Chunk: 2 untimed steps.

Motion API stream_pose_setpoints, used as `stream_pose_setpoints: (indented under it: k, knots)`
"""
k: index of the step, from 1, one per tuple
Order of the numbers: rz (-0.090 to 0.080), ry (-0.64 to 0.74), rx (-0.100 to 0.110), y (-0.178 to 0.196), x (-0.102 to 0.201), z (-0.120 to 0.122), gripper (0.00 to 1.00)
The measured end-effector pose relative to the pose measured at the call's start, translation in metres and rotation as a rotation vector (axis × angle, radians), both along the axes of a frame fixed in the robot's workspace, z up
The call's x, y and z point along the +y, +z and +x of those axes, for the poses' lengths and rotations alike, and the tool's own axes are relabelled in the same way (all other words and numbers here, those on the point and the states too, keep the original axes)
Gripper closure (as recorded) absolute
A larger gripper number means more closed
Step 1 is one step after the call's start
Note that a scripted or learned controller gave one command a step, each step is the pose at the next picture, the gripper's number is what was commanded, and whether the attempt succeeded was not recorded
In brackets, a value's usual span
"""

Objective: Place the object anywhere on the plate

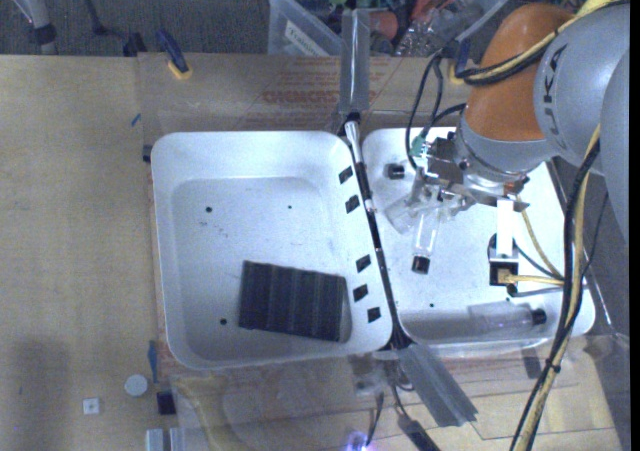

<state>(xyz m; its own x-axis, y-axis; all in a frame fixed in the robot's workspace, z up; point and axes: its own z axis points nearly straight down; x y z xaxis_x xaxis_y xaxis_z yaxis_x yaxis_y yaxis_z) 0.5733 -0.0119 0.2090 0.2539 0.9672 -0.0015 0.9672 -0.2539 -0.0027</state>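
Pick-up step: the gripper [425, 229] hangs over the right bin [570, 239], its clear fingers [422, 235] narrowly parted and holding nothing. The clear tube [505, 317] lies near the front wall. Next, grasp it and carry it left to the dark ribbed plate [292, 301].

This is a robotics lab or test bench. A grey and orange robot arm [540, 89] trailing black and yellow cables [570, 269] reaches in from the right over two white bins [165, 239] set side by side on a plywood bench [70, 239]. At the top of the frame a clear plastic tub [300, 9] is heaped with bright mixed objects.
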Motion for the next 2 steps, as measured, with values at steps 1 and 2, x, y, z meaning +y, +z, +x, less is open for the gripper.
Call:
stream_pose_setpoints:
  k: [1, 2]
  knots:
    - [0.0, -0.156, -0.001, 0.061, 0.056, -0.034, 1.0]
    - [0.001, 0.084, 0.001, 0.022, 0.148, -0.014, 1.0]
